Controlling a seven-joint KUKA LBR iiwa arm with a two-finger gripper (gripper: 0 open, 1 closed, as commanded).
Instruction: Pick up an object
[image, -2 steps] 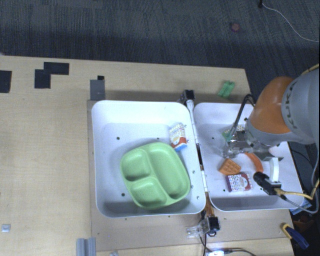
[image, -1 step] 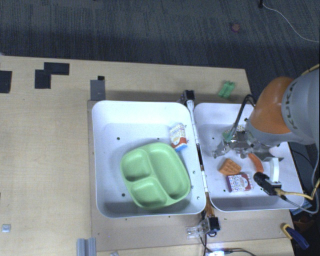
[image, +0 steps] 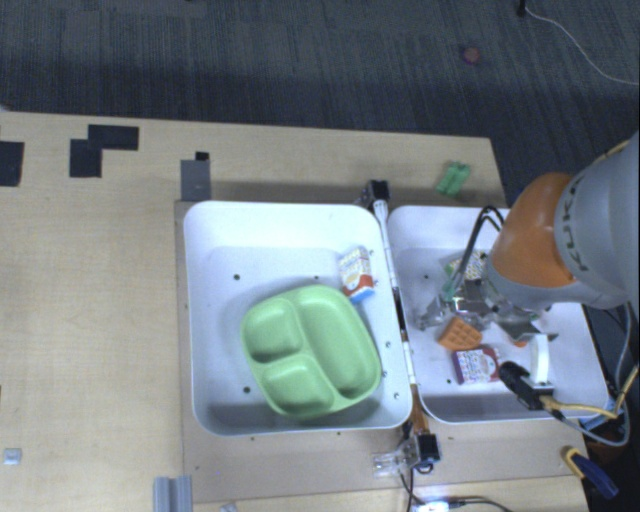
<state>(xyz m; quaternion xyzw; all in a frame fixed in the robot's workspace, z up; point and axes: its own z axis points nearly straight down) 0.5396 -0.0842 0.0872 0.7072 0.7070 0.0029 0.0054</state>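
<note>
Right now arm (image: 570, 235) w/ orange band hangs over right bin (image: 570, 395); gripper (image: 470, 305) is low among items, grip state can't tell; orange waffle-textured piece (image: 459, 333) just below it, purple packet (image: 473, 364) beside; left bin (image: 215, 260) holds smooth green divided tray (image: 312, 350) and small carton (image: 356, 272).

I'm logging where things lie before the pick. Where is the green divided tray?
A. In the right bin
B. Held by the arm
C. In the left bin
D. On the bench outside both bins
C: the green tray lies flat on the floor of the left bin, apart from the arm, which reaches over the right bin.
</note>
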